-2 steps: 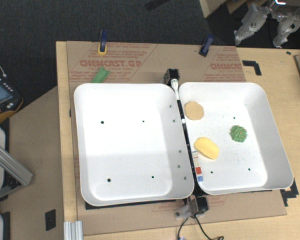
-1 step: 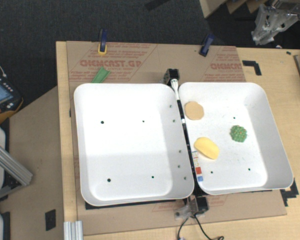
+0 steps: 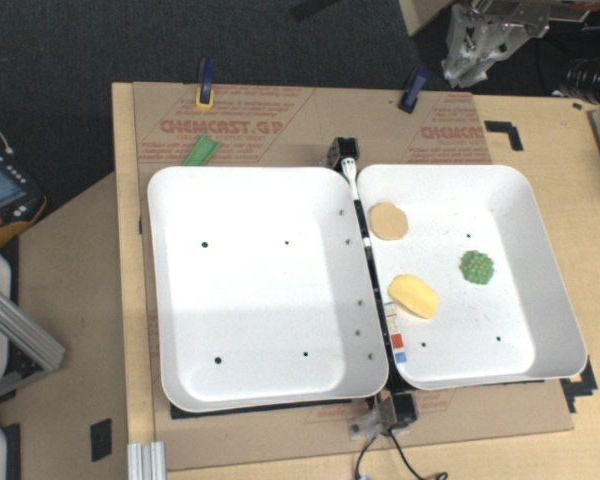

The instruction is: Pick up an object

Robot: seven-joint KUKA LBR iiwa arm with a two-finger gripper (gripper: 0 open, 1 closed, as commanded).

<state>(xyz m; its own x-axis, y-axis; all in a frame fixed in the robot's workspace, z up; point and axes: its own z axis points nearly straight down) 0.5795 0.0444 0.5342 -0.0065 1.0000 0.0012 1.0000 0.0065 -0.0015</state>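
Observation:
Three small objects lie in the right bin (image 3: pixel 525 213): a round tan cookie-like piece (image 3: pixel 388 221) near its upper left, a yellow potato-like piece (image 3: pixel 414 295) below it, and a green broccoli-like piece (image 3: pixel 476 267) toward the middle right. My gripper (image 3: pixel 467 56) hangs high at the top right, above the bench's back edge and well away from the objects, with nothing visible between its fingers.
The left bin (image 3: pixel 180 268) sits beside the right one on a cardboard sheet (image 3: pixel 280 118). A green scrap (image 3: pixel 201 150) and blue clamps (image 3: pixel 206 83) mark the back edge. A cable and connector (image 3: pixel 390 418) lie at the front.

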